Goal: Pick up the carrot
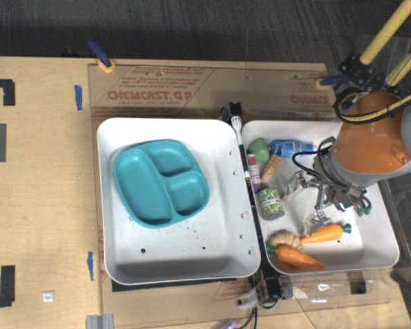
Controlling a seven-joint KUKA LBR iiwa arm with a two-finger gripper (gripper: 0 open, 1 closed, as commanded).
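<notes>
Two orange carrots lie at the front of the right bin (380, 252). One carrot (322, 234) has a green tip pointing right. The other carrot (298, 256) lies below it, against the front wall. My gripper (320, 215) hangs from the grey wrist under the orange band (370, 139). It is just above the left half of the upper carrot and very close to it. No carrot is lifted off the bin floor.
The right bin also holds a small green-labelled can (270, 203), a green item (258, 149), a blue packet (291, 147), a beige piece (282, 238) and a thin stick (252, 173) along the left wall. The left bin (123, 252) holds a teal divided plate (161, 181).
</notes>
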